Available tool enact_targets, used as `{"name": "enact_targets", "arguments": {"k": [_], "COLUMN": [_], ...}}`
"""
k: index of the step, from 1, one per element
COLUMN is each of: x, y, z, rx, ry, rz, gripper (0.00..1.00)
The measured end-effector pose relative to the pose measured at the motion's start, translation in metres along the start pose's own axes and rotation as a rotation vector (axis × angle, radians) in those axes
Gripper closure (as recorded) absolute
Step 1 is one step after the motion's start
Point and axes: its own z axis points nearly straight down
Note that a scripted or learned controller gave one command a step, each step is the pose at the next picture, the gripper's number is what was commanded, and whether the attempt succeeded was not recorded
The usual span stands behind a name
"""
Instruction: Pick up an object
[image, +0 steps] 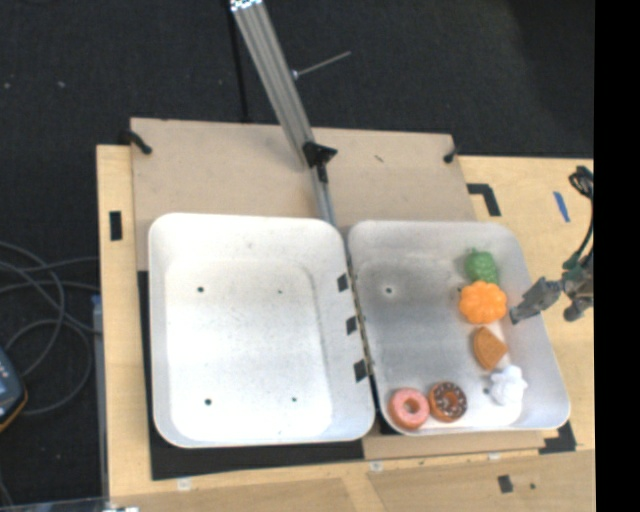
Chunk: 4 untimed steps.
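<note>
2 white bins (250, 235) are sitting side by side. The gripper (545, 297) is hovering beside the right bin's orange pumpkin (483, 302), jaw state untellable. It is looking light, rounded, possibly slippery; gripping across its middle seems safest.

You have six small objects in the right bin (400, 250), all gathered toward its right and near edges; a green knobbly piece (482, 266) lies farthest back, with an orange pumpkin-shaped piece (483, 302) just in front of it, the two close enough that you cannot tell whether they touch. Nearer you, a tan-orange bread-like lump (489, 348) sits beside a white crumpled-looking object (507, 386) at the right wall; along the near wall a chocolate doughnut with sprinkles (447, 401) lies flat beside a pink-iced doughnut (408, 407), the pair touching or nearly so.
</note>
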Motion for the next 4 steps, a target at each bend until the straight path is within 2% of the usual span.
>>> {"name": "enact_targets", "arguments": {"k": [1,2,3,4], "x": [0.0,0.0,0.066,0.133], "y": [0.0,0.075,0.092,0.069], "z": [-0.011,0.02,0.067,0.098], "rx": [-0.001,0.004,0.004,0.003], "ry": [0.0,0.001,0.002,0.002], "rz": [0.0,-0.001,-0.005,-0.004], "gripper": [1.0,1.0,1.0,1.0]}}
